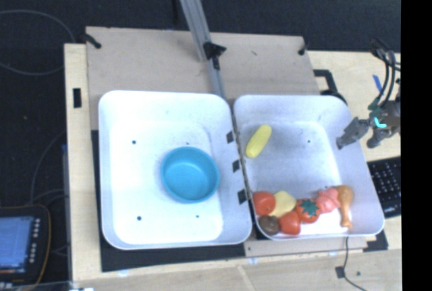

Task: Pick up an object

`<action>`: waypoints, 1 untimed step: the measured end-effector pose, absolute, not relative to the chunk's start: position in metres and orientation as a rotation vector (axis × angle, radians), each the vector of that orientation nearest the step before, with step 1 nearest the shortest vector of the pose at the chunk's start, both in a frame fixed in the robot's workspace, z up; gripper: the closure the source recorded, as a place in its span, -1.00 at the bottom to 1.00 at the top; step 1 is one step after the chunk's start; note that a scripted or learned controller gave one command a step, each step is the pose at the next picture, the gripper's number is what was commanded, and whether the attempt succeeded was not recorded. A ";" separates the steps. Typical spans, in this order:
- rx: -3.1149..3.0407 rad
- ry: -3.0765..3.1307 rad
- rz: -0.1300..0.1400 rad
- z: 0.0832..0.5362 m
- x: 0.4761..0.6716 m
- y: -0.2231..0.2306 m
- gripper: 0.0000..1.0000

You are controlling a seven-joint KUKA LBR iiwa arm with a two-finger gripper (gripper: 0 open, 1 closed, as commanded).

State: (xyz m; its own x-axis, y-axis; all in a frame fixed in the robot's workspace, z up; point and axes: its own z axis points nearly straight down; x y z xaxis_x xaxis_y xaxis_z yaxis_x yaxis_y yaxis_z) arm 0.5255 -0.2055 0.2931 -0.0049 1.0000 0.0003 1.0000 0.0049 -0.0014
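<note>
Toy food (300,208) along right bin's near wall; gripper (361,134) spread open, empty.

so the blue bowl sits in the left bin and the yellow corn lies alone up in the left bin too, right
Not quite. The blue bowl is in the left bin, but the corn lies in the right bin, alone near its upper left, apart from the toy food along the bottom edge. The camera view shows it.

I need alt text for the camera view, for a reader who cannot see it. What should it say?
Two shallow white bins sit side by side on a bench: the left bin holds a blue bowl, the right bin a yellow corn cob and a pile of toy food along its near edge. The end effector hovers at the right bin's right rim.
</note>
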 end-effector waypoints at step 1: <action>-2.217 -2.229 -0.002 0.295 0.526 -0.206 -1.00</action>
